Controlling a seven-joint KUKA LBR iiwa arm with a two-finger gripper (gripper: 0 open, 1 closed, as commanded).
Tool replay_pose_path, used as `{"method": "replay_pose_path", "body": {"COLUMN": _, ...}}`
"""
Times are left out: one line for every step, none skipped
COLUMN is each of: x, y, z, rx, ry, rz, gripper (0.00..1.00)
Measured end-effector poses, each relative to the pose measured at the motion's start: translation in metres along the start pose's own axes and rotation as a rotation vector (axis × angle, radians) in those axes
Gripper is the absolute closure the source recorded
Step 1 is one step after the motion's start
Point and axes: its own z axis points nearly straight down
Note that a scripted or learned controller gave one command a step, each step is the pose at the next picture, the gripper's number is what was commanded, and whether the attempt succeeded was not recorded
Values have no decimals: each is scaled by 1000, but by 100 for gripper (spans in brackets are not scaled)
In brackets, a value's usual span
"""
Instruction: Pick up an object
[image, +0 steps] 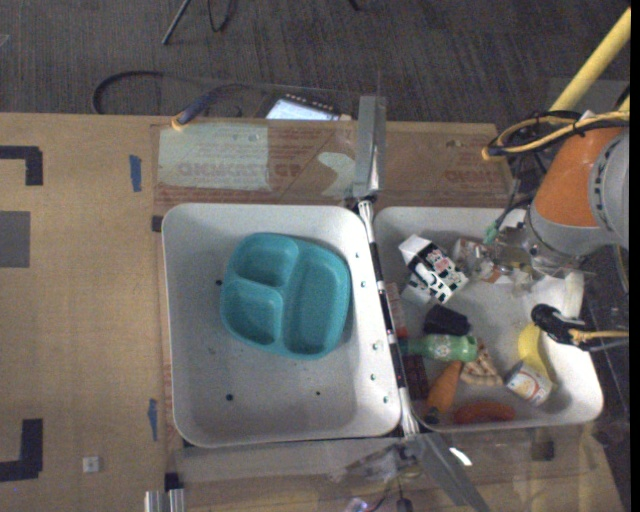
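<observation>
Right bin | claw near, right of cow-patterned carton

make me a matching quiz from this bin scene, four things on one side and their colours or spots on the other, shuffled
Things:
1. divided plate
2. bottle
3. carrot
4. banana

Descriptions:
A. yellow, near the right bin's right side
B. teal, alone in the left bin
C. orange, near the right bin's front left
D. green, lying beside the divider between the bins

Pairs: 1-B, 2-D, 3-C, 4-A
</observation>
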Motion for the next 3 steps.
{"method": "replay_pose_path", "body": {"x": 1, "y": 1, "z": -12, "rx": -4, "ry": 1, "rz": -1, "gripper": 100}}
{"method": "replay_pose_path", "body": {"x": 20, "y": -2, "z": -1, "rx": -3, "ry": -1, "rz": 397, "gripper": 100}}
{"method": "replay_pose_path", "body": {"x": 91, "y": -16, "z": -99, "rx": 1, "ry": -1, "rz": 1060, "gripper": 100}}
